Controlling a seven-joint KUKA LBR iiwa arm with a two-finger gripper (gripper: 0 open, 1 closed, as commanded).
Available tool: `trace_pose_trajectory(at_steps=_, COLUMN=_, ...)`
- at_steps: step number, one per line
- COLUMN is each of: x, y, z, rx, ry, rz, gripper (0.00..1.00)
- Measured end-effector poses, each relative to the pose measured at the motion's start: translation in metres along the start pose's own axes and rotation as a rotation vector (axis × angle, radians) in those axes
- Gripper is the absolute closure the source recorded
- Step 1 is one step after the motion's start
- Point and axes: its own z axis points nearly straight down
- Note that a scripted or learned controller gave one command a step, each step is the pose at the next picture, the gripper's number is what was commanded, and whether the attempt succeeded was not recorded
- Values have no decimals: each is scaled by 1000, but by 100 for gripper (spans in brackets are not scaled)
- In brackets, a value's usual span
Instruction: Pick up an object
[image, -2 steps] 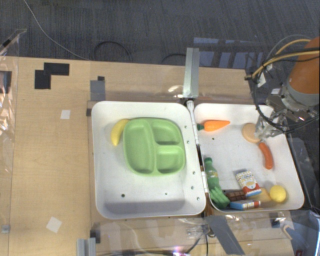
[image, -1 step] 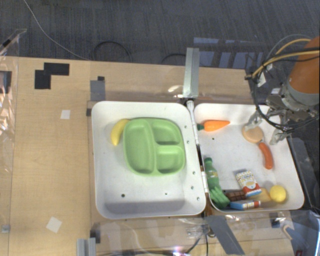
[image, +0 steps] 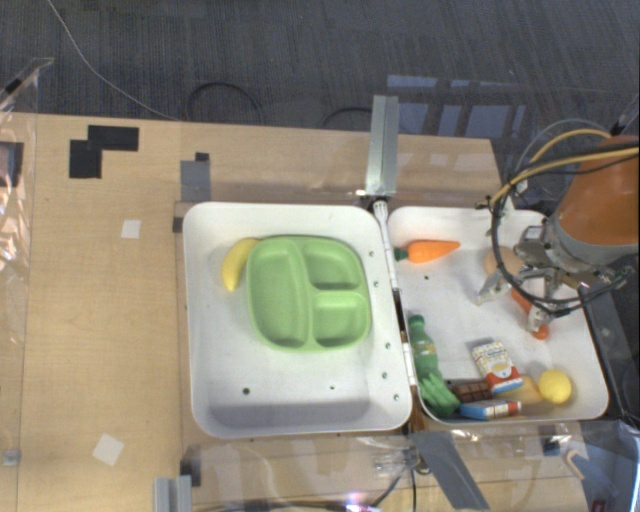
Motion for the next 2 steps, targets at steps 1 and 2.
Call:
trace_pose_trajectory(at_steps=1, x=29, y=57, z=-2, rx=1, ry=1, rz=87, gripper=0)
trace_pose_trajectory(at_steps=2, x=-10, y=6, z=0, rx=1, ry=-1, rz=34, gripper=0)
